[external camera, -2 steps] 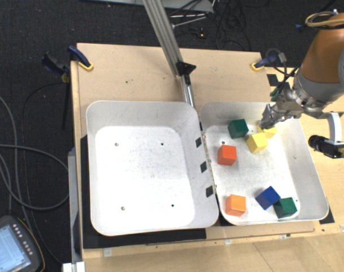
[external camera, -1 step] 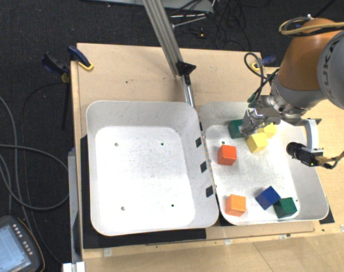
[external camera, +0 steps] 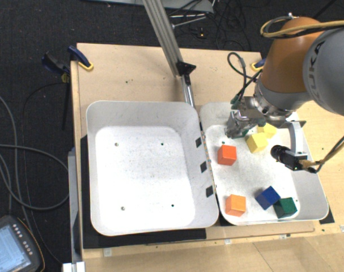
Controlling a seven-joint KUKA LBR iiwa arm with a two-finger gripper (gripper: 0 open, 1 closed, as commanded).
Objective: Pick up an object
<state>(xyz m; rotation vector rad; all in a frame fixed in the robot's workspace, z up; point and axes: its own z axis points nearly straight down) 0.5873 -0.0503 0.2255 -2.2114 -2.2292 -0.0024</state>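
Note:
In the right bin (external camera: 308, 200) lie several blocks. An orange cube (external camera: 227, 154) sits near the bin's left side, and a paler orange block (external camera: 236, 204) lies toward the front. A blue cube (external camera: 267, 197) and a green cube (external camera: 285, 207) touch each other at the front right. Two yellow blocks (external camera: 260, 137) rest by the back. My gripper (external camera: 236, 128) hangs low over the back of this bin, just left of the yellow blocks and above the orange cube. Nothing shows between its fingers.
The left bin (external camera: 140, 163) is wide and speckled. A metal pole (external camera: 163, 30) slants down to the seam between the bins. A black cable fitting (external camera: 285, 156) hangs off the arm over the right bin. Blue and yellow clamps (external camera: 75, 55) grip the bench's back left.

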